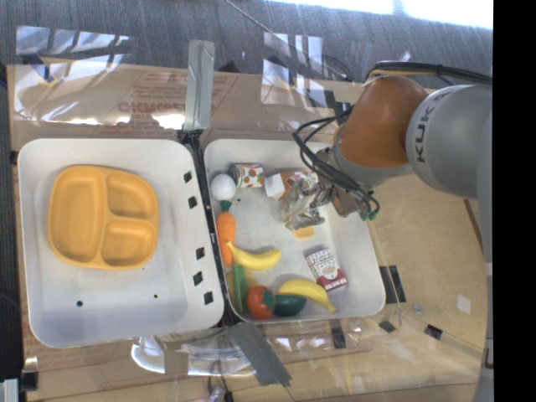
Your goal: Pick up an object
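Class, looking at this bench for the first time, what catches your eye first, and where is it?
The yellow divided tray stands out, lying alone in the left bin. Next comes the grey arm's orange band, reaching over the right bin, where toy food clusters: two bananas, a carrot and a tomato.

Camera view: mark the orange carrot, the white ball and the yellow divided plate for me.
orange carrot (225,229): camera view, on the middle of its orange body.
white ball (223,187): camera view, on the centre of the ball.
yellow divided plate (81,211): camera view, on the floor of its large left compartment.
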Available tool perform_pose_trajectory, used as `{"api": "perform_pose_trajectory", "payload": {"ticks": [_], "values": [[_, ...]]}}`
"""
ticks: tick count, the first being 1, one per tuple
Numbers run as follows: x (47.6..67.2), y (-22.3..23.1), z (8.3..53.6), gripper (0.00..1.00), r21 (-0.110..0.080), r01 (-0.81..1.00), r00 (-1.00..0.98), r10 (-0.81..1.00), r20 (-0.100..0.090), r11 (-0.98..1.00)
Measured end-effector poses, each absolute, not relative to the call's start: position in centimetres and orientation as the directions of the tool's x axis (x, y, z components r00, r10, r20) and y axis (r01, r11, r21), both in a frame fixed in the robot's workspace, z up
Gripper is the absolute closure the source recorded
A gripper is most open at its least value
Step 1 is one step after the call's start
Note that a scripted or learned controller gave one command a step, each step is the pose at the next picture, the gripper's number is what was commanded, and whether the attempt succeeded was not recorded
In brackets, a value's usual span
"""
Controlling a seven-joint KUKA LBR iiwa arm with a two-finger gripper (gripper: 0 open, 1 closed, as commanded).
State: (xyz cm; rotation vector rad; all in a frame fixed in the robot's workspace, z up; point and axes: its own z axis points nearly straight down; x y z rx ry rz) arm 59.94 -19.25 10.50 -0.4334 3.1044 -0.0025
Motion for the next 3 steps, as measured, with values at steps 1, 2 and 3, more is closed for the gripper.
{"api": "perform_pose_trajectory", "payload": {"ticks": [1, 2, 3], "values": [[61.3, -15.1, 20.5, 1.0, -0.004, -0.201, -0.979, -0.201, -0.011, 0.98], [60.4, -21.1, 14.4, 1.0, 0.003, -0.589, -0.808, -0.589, 0.002, 0.808], [61.9, -11.4, 19.0, 1.0, -0.001, -0.351, -0.936, -0.351, -0.006, 0.936]]}}
